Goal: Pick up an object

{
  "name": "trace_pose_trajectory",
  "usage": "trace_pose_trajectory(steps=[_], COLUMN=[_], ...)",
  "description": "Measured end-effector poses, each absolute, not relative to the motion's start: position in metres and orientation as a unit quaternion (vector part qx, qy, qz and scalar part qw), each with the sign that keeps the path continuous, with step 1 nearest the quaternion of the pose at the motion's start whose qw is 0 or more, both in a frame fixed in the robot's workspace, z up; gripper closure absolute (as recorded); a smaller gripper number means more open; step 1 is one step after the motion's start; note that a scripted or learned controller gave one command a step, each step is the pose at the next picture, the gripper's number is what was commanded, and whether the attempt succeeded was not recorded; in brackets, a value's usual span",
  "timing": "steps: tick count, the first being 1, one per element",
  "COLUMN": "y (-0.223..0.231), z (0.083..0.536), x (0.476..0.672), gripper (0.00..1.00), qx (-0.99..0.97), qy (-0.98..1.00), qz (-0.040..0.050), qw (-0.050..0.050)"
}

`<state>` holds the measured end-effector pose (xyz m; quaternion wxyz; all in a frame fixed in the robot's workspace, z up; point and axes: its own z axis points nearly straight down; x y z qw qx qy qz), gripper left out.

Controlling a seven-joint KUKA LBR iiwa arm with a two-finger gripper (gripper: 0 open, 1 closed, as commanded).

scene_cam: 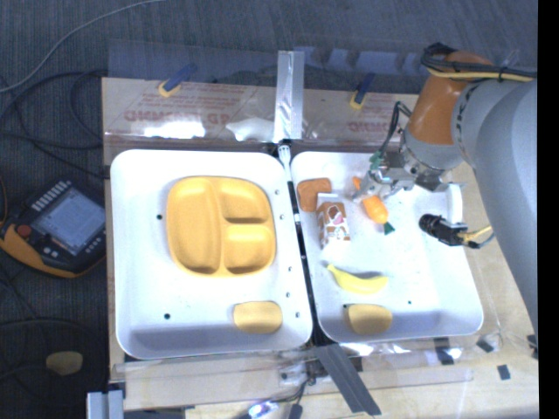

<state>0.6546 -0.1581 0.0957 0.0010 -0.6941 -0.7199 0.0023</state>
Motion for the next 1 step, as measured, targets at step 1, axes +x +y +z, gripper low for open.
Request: trace_pose_trajectory(steps=[1], y=[-0.1119], z=[0.1893], x=[0.6612], gripper=[1.00], qx=[-0.757], qy=[-0.654], qz=[0.0014], qw=[-0.001])
